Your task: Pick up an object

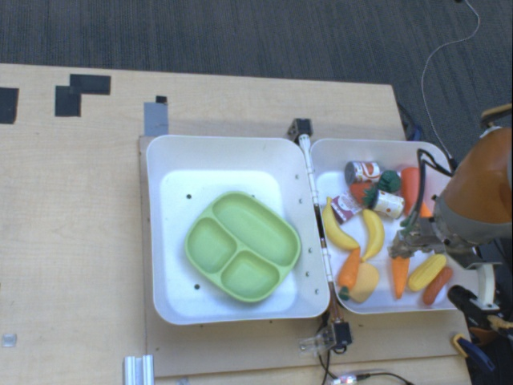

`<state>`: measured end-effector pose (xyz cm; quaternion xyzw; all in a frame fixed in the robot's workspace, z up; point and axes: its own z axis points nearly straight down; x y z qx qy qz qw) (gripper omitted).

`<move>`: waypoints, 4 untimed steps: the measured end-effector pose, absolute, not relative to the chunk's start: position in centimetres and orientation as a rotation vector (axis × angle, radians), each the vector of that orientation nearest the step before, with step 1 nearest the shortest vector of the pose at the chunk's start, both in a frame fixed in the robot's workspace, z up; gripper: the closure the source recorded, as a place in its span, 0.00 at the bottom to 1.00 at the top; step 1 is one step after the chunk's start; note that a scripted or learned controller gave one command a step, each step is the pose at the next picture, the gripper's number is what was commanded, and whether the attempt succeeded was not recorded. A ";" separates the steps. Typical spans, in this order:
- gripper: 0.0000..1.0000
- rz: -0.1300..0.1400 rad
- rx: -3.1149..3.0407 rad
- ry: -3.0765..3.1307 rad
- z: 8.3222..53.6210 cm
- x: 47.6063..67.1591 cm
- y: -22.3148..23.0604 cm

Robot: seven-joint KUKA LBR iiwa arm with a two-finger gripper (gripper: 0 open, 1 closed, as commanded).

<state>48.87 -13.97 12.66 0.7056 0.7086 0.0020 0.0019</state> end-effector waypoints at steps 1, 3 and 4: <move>1.00 0.006 2.214 2.225 18.5 56.8 -4.3; 0.00 0.008 2.212 2.208 8.8 55.2 -9.1; 1.00 0.014 2.209 2.214 9.9 55.3 -8.9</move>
